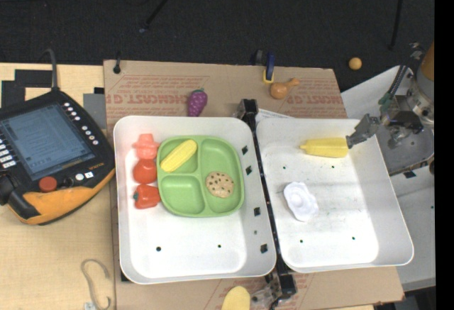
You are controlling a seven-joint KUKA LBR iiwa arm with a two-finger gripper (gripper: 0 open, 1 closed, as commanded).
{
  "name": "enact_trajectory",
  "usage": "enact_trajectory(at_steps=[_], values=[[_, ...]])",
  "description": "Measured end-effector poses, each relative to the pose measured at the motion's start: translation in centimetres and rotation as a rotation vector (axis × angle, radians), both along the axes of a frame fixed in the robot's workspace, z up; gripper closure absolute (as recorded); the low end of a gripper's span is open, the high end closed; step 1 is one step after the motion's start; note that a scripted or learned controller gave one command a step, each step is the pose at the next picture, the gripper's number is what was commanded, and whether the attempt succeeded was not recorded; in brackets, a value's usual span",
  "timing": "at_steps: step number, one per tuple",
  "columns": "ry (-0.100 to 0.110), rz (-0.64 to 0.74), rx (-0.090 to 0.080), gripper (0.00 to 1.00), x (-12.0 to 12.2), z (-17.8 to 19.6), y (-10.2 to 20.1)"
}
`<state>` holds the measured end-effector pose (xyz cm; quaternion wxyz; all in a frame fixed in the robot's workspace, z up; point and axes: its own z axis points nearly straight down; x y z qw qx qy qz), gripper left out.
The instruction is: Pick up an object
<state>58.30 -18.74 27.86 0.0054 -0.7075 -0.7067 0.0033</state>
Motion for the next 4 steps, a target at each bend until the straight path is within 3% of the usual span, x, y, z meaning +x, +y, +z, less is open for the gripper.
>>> enact_trajectory(at_steps=[1,2,4], values=[[-0.011,0.002,-0.002,0.0,0.2,0.7,0.0],[-0.005,0.003,-0.001,0.0,-0.1,-5.7,-0.2],[-0.006,0.008,-0.001,0.0,1.6,-16.8,1.0]])
